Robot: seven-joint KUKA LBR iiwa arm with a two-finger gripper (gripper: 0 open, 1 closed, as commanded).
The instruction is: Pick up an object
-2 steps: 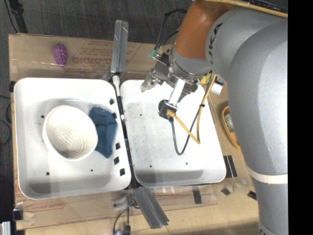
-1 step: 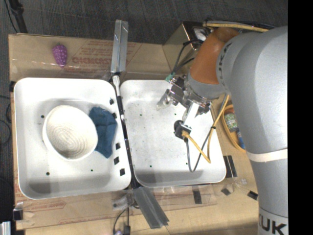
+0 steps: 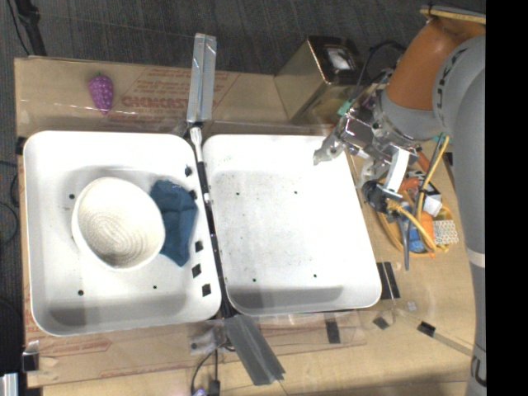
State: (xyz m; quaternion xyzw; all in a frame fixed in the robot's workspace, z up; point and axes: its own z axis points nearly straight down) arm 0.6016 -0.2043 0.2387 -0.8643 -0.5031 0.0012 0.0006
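Observation:
A white woven dome-shaped object (image 3: 120, 223) lies in the left bin (image 3: 49, 304). A crumpled blue cloth (image 3: 176, 219) rests against its right side, near the divider. My gripper (image 3: 328, 150) hangs over the far right corner of the right bin (image 3: 289, 291), well away from both objects. I see nothing held in it.
A small purple object (image 3: 101, 91) lies on the cardboard behind the left bin. A brown box (image 3: 318, 77) stands behind the right bin. Tangled cables and tools (image 3: 412, 213) lie right of the right bin. A metal post (image 3: 200, 81) rises at the divider's far end.

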